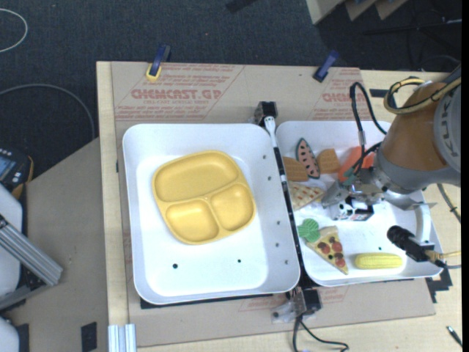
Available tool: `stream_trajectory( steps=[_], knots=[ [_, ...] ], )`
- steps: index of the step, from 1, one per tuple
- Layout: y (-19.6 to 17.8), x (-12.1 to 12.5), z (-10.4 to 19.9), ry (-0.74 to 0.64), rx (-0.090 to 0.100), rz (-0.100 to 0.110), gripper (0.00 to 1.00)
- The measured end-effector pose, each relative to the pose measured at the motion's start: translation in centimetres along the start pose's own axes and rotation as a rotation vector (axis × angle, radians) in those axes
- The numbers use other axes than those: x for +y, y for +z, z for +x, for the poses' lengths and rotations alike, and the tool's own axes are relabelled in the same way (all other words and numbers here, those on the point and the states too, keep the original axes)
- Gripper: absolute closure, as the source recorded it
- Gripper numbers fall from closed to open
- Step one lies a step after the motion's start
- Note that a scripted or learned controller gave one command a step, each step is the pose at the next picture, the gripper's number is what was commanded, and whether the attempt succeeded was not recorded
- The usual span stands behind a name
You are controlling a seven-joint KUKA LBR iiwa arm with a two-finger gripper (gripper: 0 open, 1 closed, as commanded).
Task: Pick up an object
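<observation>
Picking cleanly means dropping straight onto one toy, not a cluster: the black-and-white toy (357, 210) near the middle of the right bin (418, 266) lies just under the gripper (350, 196). Whether the gripper is apart or together cannot be told; it probably touches the toy, nothing visibly held.

Arm (447, 134): we see a grey rounded casing just right of the right bin (308, 134).
Band (410, 141): orange-brown and broad, above the wrist.
Cables (359, 112): black, with yellow loops near the band.
Gripper (350, 200): metallic grey body over the right bin.
</observation>
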State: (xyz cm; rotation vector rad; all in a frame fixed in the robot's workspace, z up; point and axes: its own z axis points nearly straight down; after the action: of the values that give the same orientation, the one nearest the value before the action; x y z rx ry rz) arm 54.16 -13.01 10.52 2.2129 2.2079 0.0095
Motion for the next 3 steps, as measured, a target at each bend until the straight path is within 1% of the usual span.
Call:
stream_trajectory(
  steps=[1, 2, 3],
  knots=[
    [-1.1, 0.3, 0.0, -0.001, -0.003, -0.009, 1.0],
    [-5.5, 0.2, -0.1, -0.003, 0.006, 0.011, 1.0],
    [-10.2, 1.2, 0.3, -0.004, 0.005, 0.008, 1.0]
  ],
)
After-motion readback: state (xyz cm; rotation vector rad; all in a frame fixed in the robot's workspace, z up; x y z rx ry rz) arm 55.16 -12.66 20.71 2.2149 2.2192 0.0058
